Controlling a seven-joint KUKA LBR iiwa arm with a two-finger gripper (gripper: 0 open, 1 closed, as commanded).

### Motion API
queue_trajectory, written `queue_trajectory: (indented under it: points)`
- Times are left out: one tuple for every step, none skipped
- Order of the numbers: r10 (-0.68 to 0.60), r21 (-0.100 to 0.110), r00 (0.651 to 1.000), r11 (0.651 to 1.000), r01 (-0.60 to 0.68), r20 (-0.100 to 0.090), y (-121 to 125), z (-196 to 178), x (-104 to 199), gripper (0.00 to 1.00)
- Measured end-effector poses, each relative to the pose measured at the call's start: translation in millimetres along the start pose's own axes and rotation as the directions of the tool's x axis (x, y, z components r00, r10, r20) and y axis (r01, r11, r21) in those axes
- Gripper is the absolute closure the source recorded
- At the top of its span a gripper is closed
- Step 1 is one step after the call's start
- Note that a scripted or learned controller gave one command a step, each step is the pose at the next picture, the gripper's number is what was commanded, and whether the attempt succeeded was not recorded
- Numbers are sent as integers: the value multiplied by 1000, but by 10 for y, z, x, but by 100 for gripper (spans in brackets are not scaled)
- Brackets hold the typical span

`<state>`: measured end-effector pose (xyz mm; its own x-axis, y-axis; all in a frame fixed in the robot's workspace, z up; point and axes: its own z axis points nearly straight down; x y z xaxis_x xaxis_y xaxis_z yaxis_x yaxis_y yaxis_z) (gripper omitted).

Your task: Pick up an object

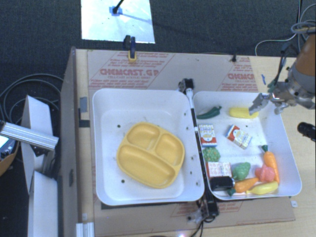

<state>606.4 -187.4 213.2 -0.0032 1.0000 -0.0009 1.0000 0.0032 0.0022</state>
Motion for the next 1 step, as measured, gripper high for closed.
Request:
queue_trajectory:
  points:
    - [-3,4,1000,1000,3,-2,37,599,227,0]
